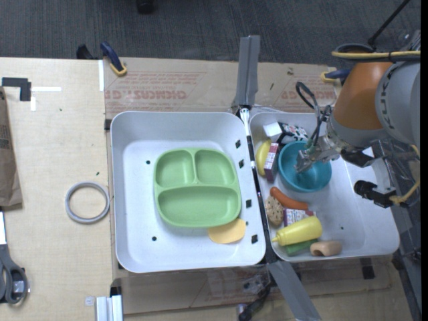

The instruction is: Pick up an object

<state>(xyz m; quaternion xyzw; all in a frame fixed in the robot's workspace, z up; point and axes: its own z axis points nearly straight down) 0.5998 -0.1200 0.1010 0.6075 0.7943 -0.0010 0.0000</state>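
The camera view looks down at a slant on a tabletop (60,132) carrying two shallow white bins side by side. The left bin (127,199) holds one green divided plate (197,187) near its middle and one flat yellow disc (227,232) just beside the plate's near edge.

The right bin (364,219) holds a cluster of small things along its left wall and middle: one blue bowl (305,168), one banana (263,156), one black-and-white item (291,134) at the far side, one orange carrot-like stick (287,200), one speckled cookie-like piece (273,210), one small printed packet (294,216), one yellow squeeze bottle (297,231) lying on its side, one green piece (300,248) tucked under it, and one tan piece (326,248) by the near wall.

The grey arm (394,105) with its orange band reaches in from the right. Its gripper (311,155) is down inside the blue bowl; the thin fingers sit close over the bowl's inside, but whether they are apart or together cannot be told here.

The step in hand looks like the reach-and-grasp, with the bowl as the likely target. Nothing is plainly held yet. The next move would call for closing on the bowl's rim and lifting straight up, clear of the banana and the packet nearby.

On the tabletop left of the bins lies one grey ring (87,202).
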